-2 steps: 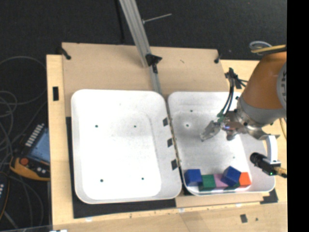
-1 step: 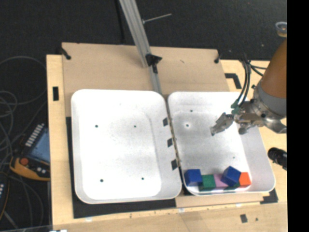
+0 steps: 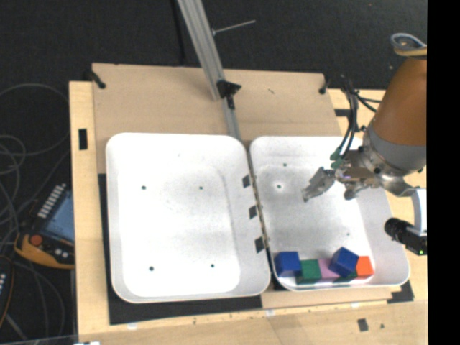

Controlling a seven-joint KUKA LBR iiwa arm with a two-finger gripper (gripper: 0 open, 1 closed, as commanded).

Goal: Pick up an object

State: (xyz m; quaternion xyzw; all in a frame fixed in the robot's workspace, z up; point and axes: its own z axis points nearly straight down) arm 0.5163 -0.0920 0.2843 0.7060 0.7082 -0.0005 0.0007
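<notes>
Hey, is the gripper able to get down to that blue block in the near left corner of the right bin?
Probably yes. The gripper hangs over the right bin, with bare floor between it and the blue block. The bin wall on its left and the green block touching its right leave little room for fingers.

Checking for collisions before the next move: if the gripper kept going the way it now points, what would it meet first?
Probably the bare floor of the right bin, left of the gripper. The blocks lie off that line. Depth is unclear.
</notes>
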